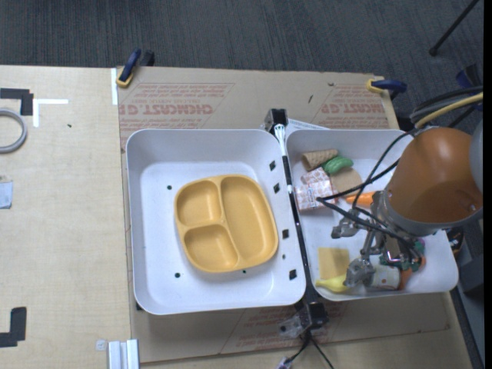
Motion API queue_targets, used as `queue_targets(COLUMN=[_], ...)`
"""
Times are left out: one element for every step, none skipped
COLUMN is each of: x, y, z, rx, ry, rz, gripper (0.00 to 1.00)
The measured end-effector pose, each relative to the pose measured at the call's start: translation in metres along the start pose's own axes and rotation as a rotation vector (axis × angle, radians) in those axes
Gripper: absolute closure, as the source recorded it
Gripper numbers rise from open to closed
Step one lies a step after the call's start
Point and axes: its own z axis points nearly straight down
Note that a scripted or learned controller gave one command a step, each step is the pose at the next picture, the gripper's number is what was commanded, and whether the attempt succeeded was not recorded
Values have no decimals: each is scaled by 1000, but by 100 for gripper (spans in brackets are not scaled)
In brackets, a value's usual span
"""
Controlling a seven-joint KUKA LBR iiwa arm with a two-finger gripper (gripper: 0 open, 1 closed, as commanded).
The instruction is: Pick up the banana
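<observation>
The banana (330, 284) is a small yellow piece lying at the front edge of the right bin (430, 284), partly hidden by the gripper. My gripper (360, 272) hangs low over the bin's front, right beside the banana's right end, under the arm's orange band (434, 177). Its metal parts and cables cover what lies beneath them.
The right bin also holds a yellow cheese-like slab (333, 261), a wrapped packet (315, 187), a green vegetable (337, 164), a cone-like piece (317, 158) and an orange item (363, 199). A yellow divided plate (225, 223) lies in the left bin (146, 229).
</observation>
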Motion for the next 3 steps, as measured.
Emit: queue_targets(x=[-91,-23,-11], y=[50,30,-32], z=[-76,-76,-48], rx=[0,0,0], ry=[-2,0,-1], rz=[-93,-145,-229], gripper=[0,0,0])
